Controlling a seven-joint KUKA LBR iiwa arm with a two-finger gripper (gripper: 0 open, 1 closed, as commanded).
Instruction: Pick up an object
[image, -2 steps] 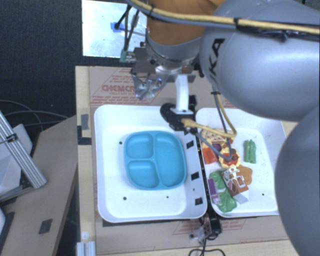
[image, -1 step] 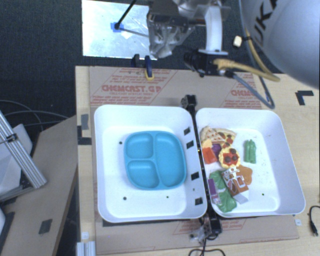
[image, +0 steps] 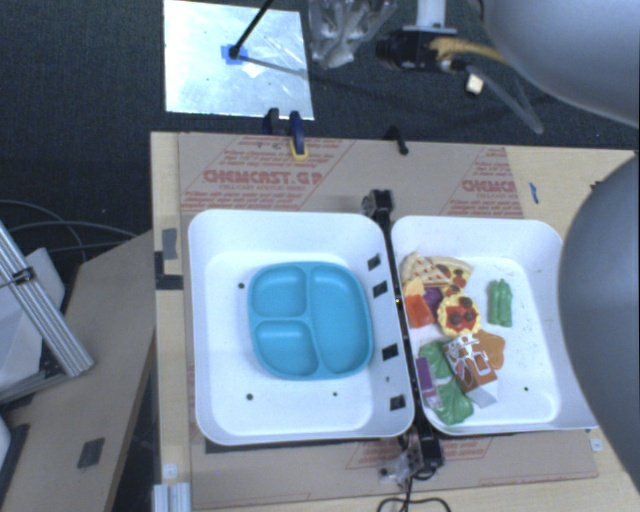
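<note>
Left bin (image: 215, 300): holds a blue divided plate (image: 308, 320) near its middle, with bare white floor all round it.
Right bin (image: 535, 300): toy food (image: 455, 335) crowds the left half, against the divider; a green piece (image: 499, 302) lies slightly apart; the right half is bare.
Arm (image: 600, 330): its grey bulk overhangs the right bin's far edge.
Claw: cannot tell its state.

Blurred arm (image: 605, 330) cut by edge
</note>
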